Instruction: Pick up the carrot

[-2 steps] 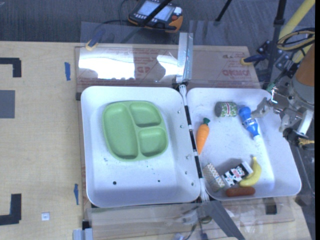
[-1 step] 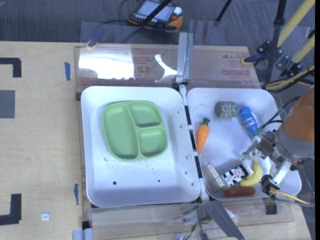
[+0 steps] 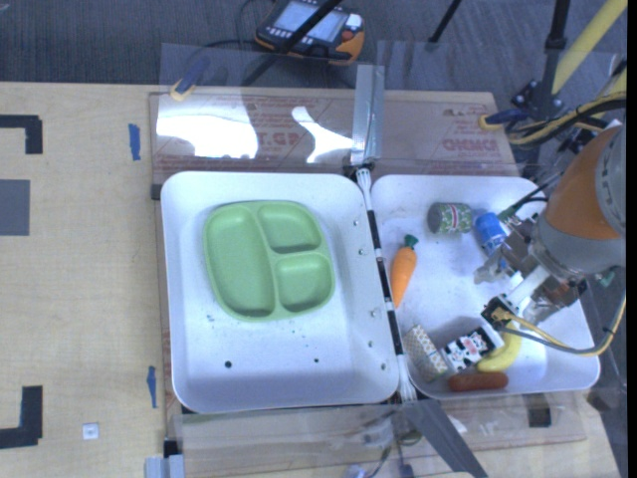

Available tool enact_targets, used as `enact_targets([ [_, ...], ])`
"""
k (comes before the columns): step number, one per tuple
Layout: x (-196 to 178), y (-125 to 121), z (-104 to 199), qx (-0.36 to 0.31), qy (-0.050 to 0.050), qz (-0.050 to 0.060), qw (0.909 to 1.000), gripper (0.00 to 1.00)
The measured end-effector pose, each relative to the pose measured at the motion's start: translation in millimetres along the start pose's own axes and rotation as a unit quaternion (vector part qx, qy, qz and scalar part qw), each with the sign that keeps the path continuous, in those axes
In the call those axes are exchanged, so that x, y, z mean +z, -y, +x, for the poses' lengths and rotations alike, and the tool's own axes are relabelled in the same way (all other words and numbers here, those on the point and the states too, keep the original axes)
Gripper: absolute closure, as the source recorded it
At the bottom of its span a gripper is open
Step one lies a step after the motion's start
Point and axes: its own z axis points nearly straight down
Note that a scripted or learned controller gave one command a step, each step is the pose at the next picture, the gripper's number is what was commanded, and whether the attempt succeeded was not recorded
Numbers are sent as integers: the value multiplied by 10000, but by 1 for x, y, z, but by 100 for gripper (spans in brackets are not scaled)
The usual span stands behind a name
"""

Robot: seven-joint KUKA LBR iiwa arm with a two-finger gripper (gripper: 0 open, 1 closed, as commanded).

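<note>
sausage front, carrot rt bin

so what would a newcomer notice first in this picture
The pale green divided plate in the left bin stands out most. Next is the orange carrot, lying in the right bin by its left wall, apart from the arm's tool over that bin's right side.

I see arm reaching in from right edge of view. Orange band sits above grey wrist. Wrist slants down and to left. Gripper at left end of wrist, held low, pointing left. I cannot determine gripper state from this angle.
</note>
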Motion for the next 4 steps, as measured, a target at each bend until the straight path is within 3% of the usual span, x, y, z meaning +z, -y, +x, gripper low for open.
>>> enact_targets([
  [1, -80, -61, -13, -242, 5, 0, 9997, 0],
  [2, -56, -119, 47, -65, 3, -1, 10000, 0],
  [3, -66, -118, 49, -88, 11, 4, 10000, 100],
  [4, -138, -134, 62, 906, -2, -7, 9959, 100],
])
